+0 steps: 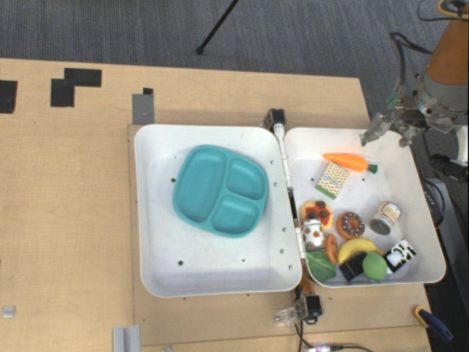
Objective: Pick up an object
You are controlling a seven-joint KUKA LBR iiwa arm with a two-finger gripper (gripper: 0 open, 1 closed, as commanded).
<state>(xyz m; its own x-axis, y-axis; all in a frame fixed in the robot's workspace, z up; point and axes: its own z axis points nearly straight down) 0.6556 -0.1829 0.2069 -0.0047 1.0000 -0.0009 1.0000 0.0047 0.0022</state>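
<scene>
Bench of pale wood (66, 218) bearing 2 shallow white bins side by side. Left bin (165, 270): 1 teal divided tray (220, 189) with 3 compartments, lying near the bin's middle. Right bin (410, 174): a cluster of small objects, most crowded toward the near edge. Items, far to near: 1 orange carrot (346, 161) with a green tip, lying flat; 1 yellow-green patterned block (333, 179) just beside and below it; 1 small can (385, 217) on its side toward the right wall; 1 chocolate doughnut (350, 225); 1 red-and-white item (314, 222) against the left wall (too small to identify); 1 banana (355, 249); 1 green round fruit (374, 267); 1 black-and-white block (400, 255); 1 green leafy piece (319, 264) in the near left corner. Gripper (382, 129): above the far right corner of the right bin, apart from every object, its 2 fingers spread and nothing between them. The arm's orange band (448, 53) rises above it.
</scene>
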